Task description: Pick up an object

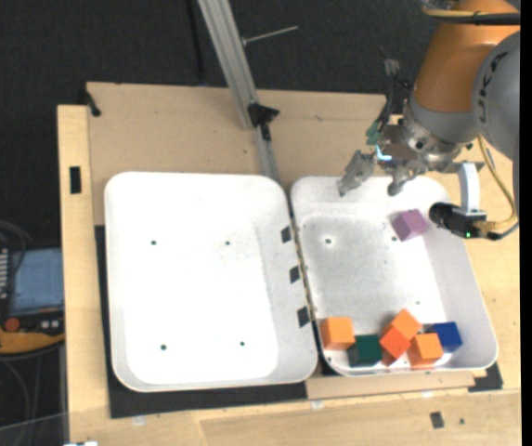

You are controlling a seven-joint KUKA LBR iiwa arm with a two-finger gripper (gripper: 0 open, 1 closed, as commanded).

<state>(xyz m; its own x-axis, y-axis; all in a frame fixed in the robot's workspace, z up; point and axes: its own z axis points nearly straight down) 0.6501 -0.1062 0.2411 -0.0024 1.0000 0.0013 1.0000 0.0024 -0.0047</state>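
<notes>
Gripper [373, 177] hung spread and empty; we judged approach step, next drop onto purple block [409, 223] just below-right.

Two white bins [201, 277] sit side by side on the bench. The right bin [451, 277] holds six small blocks: three orange blocks [338, 331], one green block [367, 349], one blue block [447, 334] and one purple block [409, 223]. The orange ones crowd together, so a further block may perhaps lie hidden among them
</notes>
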